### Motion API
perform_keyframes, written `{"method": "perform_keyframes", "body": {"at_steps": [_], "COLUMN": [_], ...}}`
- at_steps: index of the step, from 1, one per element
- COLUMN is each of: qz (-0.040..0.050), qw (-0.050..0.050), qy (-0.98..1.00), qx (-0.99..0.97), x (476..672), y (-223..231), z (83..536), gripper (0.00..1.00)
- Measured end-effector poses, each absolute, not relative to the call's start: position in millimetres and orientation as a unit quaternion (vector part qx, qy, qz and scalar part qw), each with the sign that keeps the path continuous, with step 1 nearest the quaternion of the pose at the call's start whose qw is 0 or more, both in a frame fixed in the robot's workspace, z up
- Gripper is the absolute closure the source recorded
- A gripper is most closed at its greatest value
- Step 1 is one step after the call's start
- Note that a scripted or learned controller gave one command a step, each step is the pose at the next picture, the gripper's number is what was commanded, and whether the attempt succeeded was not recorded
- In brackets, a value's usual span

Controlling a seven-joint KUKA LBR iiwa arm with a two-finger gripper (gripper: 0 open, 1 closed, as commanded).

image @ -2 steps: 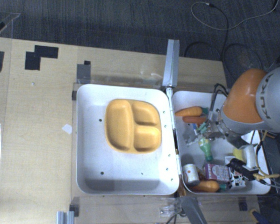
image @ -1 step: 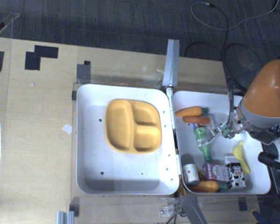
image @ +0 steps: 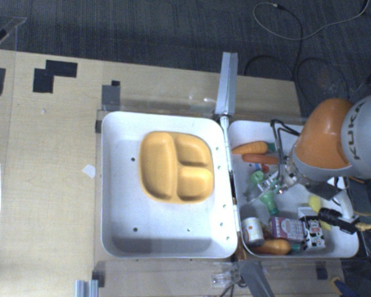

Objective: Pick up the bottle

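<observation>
2 shallow white bins are shown side by side on the tabletop. The left bin carries a glossy yellow divided tray, with open floor around it. In the crowded right bin, the gripper is lowered over the clear green-capped bottle; whether the jaws are apart cannot be told.

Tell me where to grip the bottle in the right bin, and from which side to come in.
Best guess: take the clear bottle across its body, coming straight down from above. It seems to lie tilted on the floor of the right bin, green cap toward the carrot, so its long sides face up. The gripper hangs at its right edge; clutter crowds it, so a side approach looks blocked.
</observation>
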State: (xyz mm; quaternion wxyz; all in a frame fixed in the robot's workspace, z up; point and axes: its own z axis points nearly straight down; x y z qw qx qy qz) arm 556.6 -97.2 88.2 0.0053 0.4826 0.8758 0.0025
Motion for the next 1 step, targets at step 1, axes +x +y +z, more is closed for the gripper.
{"method": "perform_keyframes", "body": {"at_steps": [1], "qz": [0.0050], "qw": [0.008], "qy": [0.876], "qx": [0.482], "x": [559.6], "y": [-95.8], "z": [98.8], "gripper": [1.00]}}
